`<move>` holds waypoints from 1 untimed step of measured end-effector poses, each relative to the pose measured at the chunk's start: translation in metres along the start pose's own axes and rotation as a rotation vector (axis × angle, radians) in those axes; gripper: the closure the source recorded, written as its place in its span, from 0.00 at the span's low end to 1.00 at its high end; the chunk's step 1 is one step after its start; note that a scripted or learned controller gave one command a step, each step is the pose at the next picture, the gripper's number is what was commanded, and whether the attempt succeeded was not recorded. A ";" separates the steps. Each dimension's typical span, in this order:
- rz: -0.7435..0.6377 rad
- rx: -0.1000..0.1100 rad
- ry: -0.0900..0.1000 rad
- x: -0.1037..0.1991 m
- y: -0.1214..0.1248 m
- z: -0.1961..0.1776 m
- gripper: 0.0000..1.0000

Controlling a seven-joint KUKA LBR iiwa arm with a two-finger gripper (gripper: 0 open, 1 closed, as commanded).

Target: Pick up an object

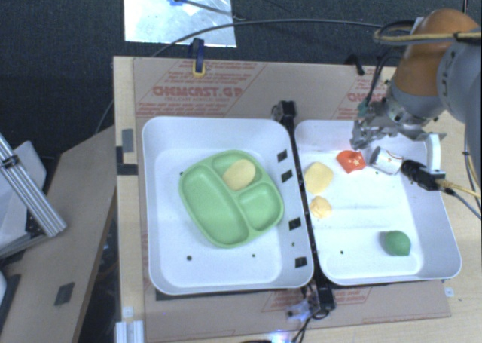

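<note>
My gripper (361,140) hangs over the far part of the right bin (429,221), reaching in from the right. A small red object (350,160) lies just below and in front of it, close to the gripper tip; whether they touch I cannot tell. Further left in the same bin lie a pale yellow object (318,177) and a smaller yellow piece (321,206). A green round object (395,243) rests near the bin's front right corner.
The left bin (173,258) holds a green divided plate (215,213) with a yellow object (240,174) in its far compartment. A black divider with clips (295,183) runs between the two bins. Cardboard lies under both.
</note>
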State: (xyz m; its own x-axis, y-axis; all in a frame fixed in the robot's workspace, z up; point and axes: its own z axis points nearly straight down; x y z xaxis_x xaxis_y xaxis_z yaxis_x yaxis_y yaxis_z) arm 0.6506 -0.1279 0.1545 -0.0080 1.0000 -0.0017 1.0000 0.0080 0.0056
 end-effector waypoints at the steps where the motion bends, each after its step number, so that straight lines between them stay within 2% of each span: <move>1: 0.004 -0.001 0.000 -0.008 0.003 -0.047 1.00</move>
State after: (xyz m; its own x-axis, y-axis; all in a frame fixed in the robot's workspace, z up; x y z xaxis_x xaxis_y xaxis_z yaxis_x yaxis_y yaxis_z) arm 0.6538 -0.1355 0.2020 -0.0038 1.0000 -0.0016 1.0000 0.0038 0.0065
